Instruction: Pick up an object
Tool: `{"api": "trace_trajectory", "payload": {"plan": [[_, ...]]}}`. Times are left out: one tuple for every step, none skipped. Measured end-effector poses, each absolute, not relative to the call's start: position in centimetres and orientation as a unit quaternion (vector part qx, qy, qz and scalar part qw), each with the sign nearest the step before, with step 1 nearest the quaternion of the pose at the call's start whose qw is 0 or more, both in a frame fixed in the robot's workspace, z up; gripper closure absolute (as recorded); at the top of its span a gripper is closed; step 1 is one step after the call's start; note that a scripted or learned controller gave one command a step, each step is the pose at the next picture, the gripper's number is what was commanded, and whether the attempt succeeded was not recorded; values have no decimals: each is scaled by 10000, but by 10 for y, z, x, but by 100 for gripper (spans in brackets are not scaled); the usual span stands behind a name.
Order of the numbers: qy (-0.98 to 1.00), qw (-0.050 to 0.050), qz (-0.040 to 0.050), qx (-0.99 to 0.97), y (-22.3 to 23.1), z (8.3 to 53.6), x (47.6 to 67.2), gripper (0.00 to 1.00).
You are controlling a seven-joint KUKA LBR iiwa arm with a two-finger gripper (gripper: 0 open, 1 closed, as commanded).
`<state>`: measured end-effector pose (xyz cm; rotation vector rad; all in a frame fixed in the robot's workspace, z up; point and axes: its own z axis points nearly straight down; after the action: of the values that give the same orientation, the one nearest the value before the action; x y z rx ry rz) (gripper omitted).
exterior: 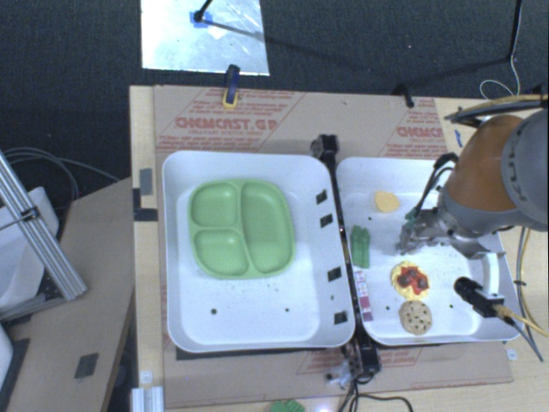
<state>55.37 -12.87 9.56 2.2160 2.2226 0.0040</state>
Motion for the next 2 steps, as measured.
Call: {"api": "trace_trajectory", "payload": {"plan": [[7080, 14, 12, 7062, -129, 95, 554, 0], [7063, 56, 3, 7079, -212, 110, 601, 0]]}}
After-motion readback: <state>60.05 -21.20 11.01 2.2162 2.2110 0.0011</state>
